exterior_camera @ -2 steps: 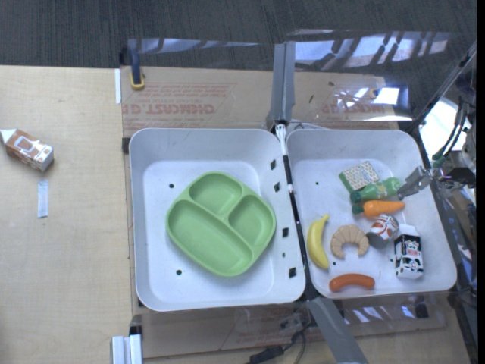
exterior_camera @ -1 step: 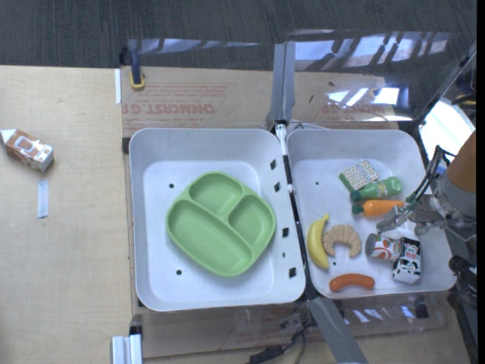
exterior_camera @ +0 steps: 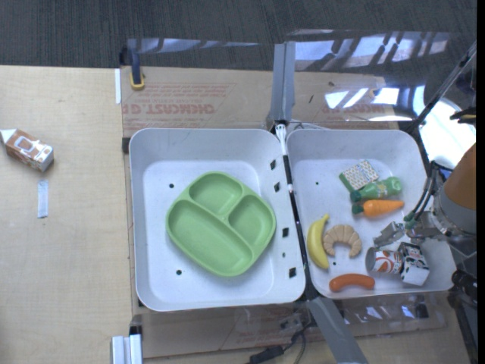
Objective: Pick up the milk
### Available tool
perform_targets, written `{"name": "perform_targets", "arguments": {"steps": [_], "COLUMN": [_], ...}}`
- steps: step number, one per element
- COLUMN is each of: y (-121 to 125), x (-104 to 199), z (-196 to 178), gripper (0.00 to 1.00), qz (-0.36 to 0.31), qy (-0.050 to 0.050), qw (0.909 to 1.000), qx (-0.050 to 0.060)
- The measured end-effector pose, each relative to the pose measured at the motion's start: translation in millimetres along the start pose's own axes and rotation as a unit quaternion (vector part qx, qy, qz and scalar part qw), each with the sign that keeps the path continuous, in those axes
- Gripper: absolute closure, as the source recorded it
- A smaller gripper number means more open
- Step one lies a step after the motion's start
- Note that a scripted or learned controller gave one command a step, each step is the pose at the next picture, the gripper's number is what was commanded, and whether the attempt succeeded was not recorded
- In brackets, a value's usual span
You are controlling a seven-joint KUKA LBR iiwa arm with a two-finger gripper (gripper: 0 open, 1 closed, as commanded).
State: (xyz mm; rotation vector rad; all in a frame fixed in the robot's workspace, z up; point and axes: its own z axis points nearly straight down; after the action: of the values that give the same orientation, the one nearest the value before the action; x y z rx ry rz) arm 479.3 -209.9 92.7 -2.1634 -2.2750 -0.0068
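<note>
The milk is a small white carton with dark and red print, lying near the front right corner of the right bin. My gripper hovers just above and behind it, reaching in from the right. Its metal fingers stand apart, open, with nothing between them. A white and red can lies right beside the carton on its left, partly under the left finger.
The right bin also holds a banana, a croissant, a sausage, a carrot, a green item and a checked packet. A green divided plate lies in the left bin. An orange and white carton rests on the bench at far left.
</note>
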Motion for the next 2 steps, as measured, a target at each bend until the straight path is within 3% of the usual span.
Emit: {"name": "perform_targets", "arguments": {"steps": [1,2], "y": [0.4,0.2], "x": [-1.4,-1.2], "z": [-9.2,-9.0], "gripper": [1.0,0.0], "qz": [0.002,0.001], "qy": [-0.002,-0.001], "qw": [1.0,1.0], "qx": [-0.001,0.0]}}
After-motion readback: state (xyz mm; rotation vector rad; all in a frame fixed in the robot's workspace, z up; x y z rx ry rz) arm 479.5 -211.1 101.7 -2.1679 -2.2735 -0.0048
